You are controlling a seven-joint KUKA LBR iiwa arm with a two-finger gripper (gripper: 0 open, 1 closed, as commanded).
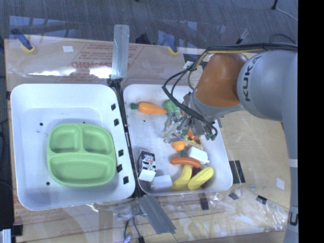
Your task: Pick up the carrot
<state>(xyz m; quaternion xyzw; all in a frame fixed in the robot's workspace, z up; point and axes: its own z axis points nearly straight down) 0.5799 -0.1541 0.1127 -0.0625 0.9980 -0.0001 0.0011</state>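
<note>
Carrot [148,108] lies near the right bin's [132,135] top-left corner – gripper [174,127] hangs mid-bin just beside it, over the toy food. Can't tell its grip state.

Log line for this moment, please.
phase: reach | gripper: low in right bin | carrot: lying free, left of gripper | fingers: unclear

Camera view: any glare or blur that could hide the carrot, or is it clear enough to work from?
Camera view: carrot sharp and evenly lit in the right bin, no glare on it; bright reflection on the plastic sheet behind the left bin; gripper area cluttered with cables, somewhat soft, so detail there is hard to read; green tray clear.
</note>
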